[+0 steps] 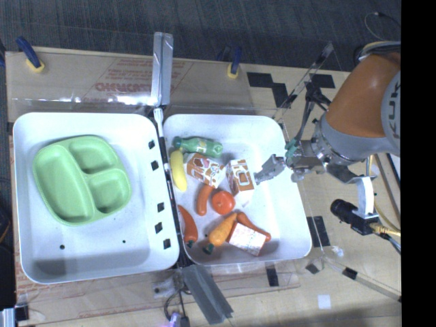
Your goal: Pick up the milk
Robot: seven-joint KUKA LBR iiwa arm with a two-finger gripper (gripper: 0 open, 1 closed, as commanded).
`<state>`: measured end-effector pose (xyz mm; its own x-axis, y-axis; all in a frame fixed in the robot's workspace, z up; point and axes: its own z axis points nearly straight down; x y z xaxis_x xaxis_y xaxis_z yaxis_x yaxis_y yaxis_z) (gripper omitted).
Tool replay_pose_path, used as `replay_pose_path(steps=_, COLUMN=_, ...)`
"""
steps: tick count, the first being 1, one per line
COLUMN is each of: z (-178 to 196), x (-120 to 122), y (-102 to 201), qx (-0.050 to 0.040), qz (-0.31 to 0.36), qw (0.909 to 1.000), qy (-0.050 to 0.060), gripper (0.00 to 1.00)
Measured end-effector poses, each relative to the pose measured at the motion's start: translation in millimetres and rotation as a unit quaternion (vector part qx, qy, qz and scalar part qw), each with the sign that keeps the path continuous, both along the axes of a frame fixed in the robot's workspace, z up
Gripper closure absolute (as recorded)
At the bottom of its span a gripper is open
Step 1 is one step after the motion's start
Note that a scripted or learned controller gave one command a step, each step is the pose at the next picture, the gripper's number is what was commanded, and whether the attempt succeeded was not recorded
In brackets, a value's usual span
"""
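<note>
The milk [240, 176] is a small white and orange carton standing near the middle of the right bin [289, 240]. My gripper [268, 169] hangs just to the right of the carton, its tip close to the carton's right side and low over the bin. Nothing shows held in it. The grey arm with its orange band [364, 90] comes in from the right, over the bin's right rim.
Around the milk lie a second printed carton [204, 169], a tomato [223, 201], a banana [178, 169], a green vegetable [198, 145], a sausage [204, 199], a carrot [223, 229], a chili [188, 225] and a flat box [246, 238]. The left bin holds a green divided plate [82, 178].
</note>
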<state>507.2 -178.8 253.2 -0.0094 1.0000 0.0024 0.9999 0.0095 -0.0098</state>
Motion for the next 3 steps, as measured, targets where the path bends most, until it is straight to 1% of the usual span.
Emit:
replay_pose_path(steps=1, z=-125.7, x=33.6, y=12.7, qx=0.0002, qz=0.008, qw=1.0, qy=0.0, gripper=0.0)
replay_pose_path(steps=2, z=-119.0, x=33.8, y=11.7, qx=0.0006, qz=0.011, qw=0.9999, qy=0.004, gripper=1.0)
replay_pose_path(steps=3, z=-60.2, x=31.0, y=74.5, qx=-0.0009, qz=-0.01, qw=0.9999, qy=-0.001, gripper=1.0)
